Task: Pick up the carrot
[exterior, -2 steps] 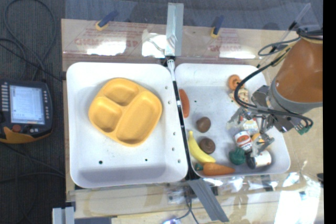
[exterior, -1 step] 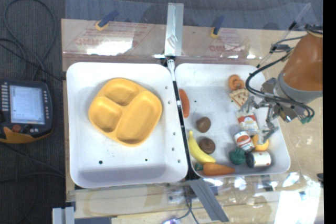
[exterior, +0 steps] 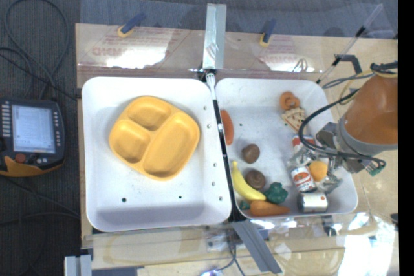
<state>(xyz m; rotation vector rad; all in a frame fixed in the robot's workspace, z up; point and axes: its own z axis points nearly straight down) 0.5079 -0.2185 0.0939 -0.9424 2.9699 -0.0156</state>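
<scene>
Carrot (exterior: 268,208) lies flat along the lower wall of the right bin (exterior: 272,90), in the lower middle of the frame, with its tip pointing right. A green vegetable (exterior: 277,192) touches its upper side, and the banana (exterior: 243,183) ends just beside its left end.

The gripper (exterior: 312,166) hangs over the right part of the same bin, among a cluster of small items: a can (exterior: 314,201), a small orange fruit (exterior: 317,170) and a red-labelled tin (exterior: 301,178). Whether the jaws are open or closed cannot be told from here; the wrist and cables cover them. No item is visibly held.

Judged risks:
- The gripper is near the clutter, not over the carrot. A descent from here would likely close on the tin or the fruit.
- The carrot sits against the bin wall. One finger may strike the rim or find no room on that side.
- The green vegetable may be pinched along with the carrot, causing a slip.

The left bin (exterior: 103,203) holds a yellow divided plate (exterior: 154,136).
</scene>
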